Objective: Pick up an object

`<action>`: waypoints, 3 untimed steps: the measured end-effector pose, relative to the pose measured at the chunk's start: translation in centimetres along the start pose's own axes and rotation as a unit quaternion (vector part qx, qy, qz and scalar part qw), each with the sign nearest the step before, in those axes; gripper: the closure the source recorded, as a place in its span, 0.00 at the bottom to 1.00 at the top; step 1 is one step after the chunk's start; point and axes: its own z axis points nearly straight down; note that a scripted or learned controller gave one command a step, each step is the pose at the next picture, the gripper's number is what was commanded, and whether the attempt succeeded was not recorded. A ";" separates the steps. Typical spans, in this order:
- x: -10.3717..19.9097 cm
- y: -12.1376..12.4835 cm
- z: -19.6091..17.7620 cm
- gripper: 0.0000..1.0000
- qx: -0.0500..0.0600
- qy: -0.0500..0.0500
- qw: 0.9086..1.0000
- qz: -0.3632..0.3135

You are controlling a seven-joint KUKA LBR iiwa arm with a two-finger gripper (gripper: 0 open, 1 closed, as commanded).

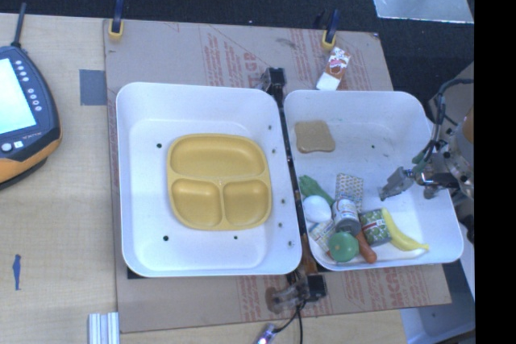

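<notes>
**Gripper low over the right bin, objects piled at the bin's lower edge**

Reaching in from the right edge of the frame, the gripper (401,183) hangs over the right-hand part of the right bin (379,113), with grey metal fingers (393,184) pointing left and down. Whether those fingers are apart or together cannot be told at this size and angle, and nothing can be seen between them.

Most of the objects crowd the lower part of that bin. A yellow banana (403,235) lies at the lower right, just below the gripper and apart from it. Left of the banana sits a small green and red packet (374,225), then a small can (346,213), a green ball (343,246) and an orange carrot (367,252) close together. A white egg (316,209) rests beside a green leafy piece (314,188) against the bin's left wall. A checked grey piece (349,185) lies just above the can. Well apart from the pile, a tan slice of toast (314,137) lies flat in the bin's upper left.

The left bin (141,173) holds a yellow divided plate (218,180) in its centre. At the left edge of the frame rests an orange-rimmed control pendant (24,117). Above the right bin, on the brown board (201,52), lies a small white and red wrapper (334,68).
</notes>
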 end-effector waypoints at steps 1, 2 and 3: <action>3.5 -0.2 9.0 0.00 -0.001 0.000 1.000 0.000; 7.3 4.5 11.0 0.00 0.000 -0.001 1.000 -0.002; 7.3 10.3 11.0 0.00 0.000 0.000 1.000 0.001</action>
